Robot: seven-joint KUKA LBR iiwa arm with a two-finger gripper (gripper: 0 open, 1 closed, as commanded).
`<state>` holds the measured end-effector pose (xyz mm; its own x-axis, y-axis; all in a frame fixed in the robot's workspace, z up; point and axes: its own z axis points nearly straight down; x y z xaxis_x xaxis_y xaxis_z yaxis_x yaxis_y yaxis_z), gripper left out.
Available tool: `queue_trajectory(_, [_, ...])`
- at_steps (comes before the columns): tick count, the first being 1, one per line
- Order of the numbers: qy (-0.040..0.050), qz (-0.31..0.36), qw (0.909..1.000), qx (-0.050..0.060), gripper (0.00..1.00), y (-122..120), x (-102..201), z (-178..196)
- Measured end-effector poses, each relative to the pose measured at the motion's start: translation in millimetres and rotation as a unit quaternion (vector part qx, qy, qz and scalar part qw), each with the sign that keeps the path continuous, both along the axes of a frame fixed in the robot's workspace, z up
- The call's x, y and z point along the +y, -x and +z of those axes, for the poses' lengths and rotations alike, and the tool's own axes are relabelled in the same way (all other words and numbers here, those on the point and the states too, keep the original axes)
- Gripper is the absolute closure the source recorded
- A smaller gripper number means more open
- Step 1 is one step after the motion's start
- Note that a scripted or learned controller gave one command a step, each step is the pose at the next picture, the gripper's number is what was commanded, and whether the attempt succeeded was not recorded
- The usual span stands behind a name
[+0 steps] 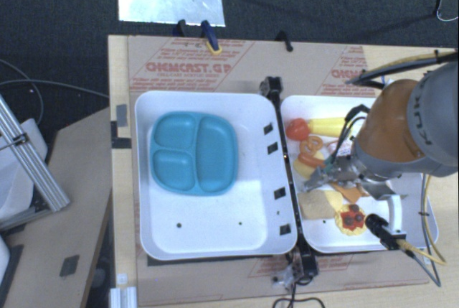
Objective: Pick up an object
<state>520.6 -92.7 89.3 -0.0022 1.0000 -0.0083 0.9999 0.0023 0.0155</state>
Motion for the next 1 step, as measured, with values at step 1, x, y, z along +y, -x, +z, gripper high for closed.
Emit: queue_trajectory(1, [0.0012, -0.001, 1.0000, -0.003, 1.00, -1.4, -2.1, 11.6])
